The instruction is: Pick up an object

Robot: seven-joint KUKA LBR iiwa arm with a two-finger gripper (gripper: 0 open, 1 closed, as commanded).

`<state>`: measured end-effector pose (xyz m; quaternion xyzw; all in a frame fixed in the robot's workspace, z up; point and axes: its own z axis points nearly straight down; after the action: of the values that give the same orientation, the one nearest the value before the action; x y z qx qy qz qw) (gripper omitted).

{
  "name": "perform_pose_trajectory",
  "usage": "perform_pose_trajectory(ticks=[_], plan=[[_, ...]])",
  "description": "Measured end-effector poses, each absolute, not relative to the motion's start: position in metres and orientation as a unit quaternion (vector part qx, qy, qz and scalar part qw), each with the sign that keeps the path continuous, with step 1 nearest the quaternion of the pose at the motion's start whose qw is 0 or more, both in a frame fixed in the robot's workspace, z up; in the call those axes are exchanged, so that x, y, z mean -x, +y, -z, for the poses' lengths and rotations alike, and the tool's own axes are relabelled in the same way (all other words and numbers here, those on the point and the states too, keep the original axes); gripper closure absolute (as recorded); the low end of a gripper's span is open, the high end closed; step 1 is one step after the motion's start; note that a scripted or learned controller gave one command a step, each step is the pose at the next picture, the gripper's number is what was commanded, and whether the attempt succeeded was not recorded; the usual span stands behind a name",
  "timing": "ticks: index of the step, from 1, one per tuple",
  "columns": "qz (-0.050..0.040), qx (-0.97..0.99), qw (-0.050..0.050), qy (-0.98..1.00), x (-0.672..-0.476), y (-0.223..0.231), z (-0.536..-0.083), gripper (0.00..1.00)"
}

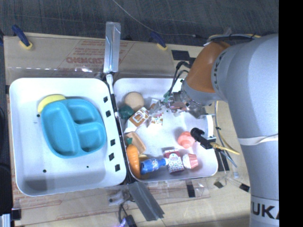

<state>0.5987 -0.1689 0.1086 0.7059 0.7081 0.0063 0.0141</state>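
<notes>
The left bin [23,164] held a blue divided tray [73,126] lying over a yellow item [51,100]. The right bin [156,84] held a beige ball [134,100], small cartons [142,117], an orange carrot [133,159], a blue bottle [152,164] and a pink object [185,138]. The gripper [166,105] hung over the cartons at the bin's upper middle; whether it was open, closed or holding anything could not be determined.
</notes>
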Motion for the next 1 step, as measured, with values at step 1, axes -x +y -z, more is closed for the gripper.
perform_pose_trajectory(ticks=[1], plan=[[-0.0016, -0.674, 0.006, 0.739, -0.6264, -0.1028, -0.1193, 0.00]])
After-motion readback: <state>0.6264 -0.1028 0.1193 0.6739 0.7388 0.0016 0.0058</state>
